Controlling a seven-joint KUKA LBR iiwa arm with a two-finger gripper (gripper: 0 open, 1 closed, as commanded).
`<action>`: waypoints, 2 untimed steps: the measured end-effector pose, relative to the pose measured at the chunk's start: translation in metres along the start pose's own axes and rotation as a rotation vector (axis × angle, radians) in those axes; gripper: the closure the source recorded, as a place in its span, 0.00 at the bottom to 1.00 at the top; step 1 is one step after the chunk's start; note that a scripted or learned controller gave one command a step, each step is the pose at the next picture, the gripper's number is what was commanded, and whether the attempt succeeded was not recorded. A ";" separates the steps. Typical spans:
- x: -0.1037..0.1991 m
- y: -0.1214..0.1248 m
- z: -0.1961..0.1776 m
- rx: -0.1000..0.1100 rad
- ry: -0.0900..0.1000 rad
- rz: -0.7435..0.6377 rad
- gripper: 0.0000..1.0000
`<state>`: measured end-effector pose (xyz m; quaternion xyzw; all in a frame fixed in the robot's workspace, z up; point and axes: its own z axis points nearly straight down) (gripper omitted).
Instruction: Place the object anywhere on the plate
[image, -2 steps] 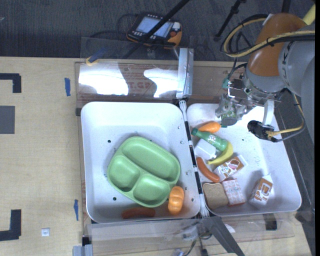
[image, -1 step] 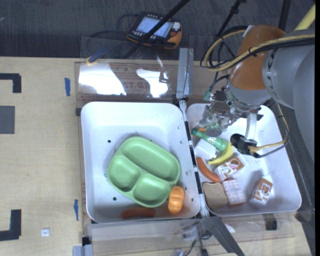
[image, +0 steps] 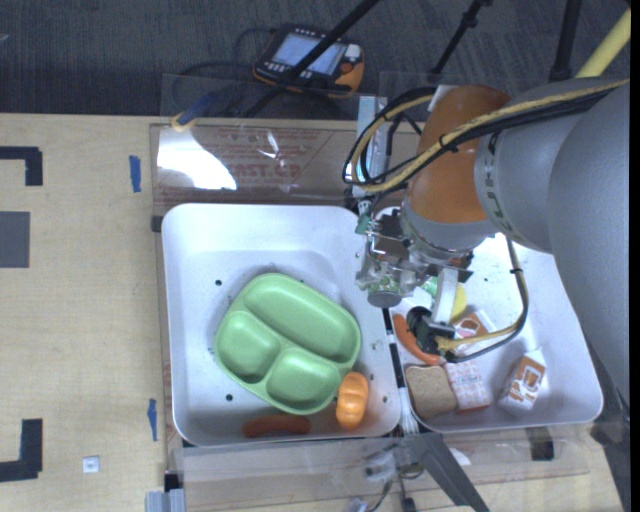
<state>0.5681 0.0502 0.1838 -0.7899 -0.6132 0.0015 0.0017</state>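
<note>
1. Writing: the clear sheet (image: 250, 160) lying on the surface (image: 80, 300) behind the bins carries reddish print, too blurred to read. The handheld pendant (image: 305, 60) on the floor beyond the surface shows a lit screen; its text is too small to tell.
2. Bins: two shallow white bins side by side, a left bin (image: 190, 250) and a right bin (image: 570, 330).
3. Left bin, three things: one green plate (image: 288, 342) with three compartments, lying flat near the middle; one small orange pumpkin-like object (image: 351, 399), just beside the plate's near right edge and off it; one reddish sausage (image: 277, 427) along the bin's near wall.
4. Right bin, counted as far as visible: one slice of brown bread (image: 430, 390); one pale pink speckled block (image: 468, 385) touching the bread; one small orange-and-white carton (image: 524, 382), label unreadable; one orange carrot-like piece (image: 412, 338); one yellow piece (image: 448, 298) partly hidden under the arm.
5. Arm: one grey arm with an orange band (image: 455, 190) reaches in from the right. The gripper (image: 385, 285) hangs above the wall between the two bins.
6. Fingers: whether they are released or clenched cannot be told; nothing is seen between them.
7. Surface markings: blue tape pieces and black corner marks on the wood.
</note>
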 end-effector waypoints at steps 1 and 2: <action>0.048 -0.040 0.018 0.001 -0.001 -0.061 1.00; 0.048 -0.039 0.018 0.000 -0.001 -0.060 0.00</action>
